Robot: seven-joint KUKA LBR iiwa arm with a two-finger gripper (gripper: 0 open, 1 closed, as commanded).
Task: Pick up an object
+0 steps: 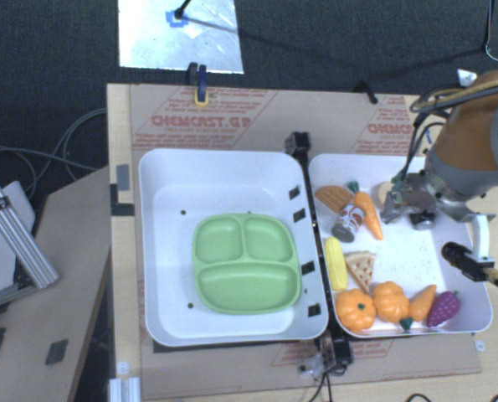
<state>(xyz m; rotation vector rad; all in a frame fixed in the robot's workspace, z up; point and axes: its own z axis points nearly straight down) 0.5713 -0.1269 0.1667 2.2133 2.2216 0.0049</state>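
Over the right bin (483, 304) I see my jaws (402, 201) low near its upper edge, just right of the carrot (367, 214), though I cannot tell whether they are spread or pressed together. Beside the carrot lie a bread piece (333, 197) and a small can (347, 223). Corn (336, 264), a sandwich wedge (361, 268), two pumpkins (372, 304) and grapes (444, 308) sit lower. A green divided plate (247, 263) rests in the left bin (161, 224).
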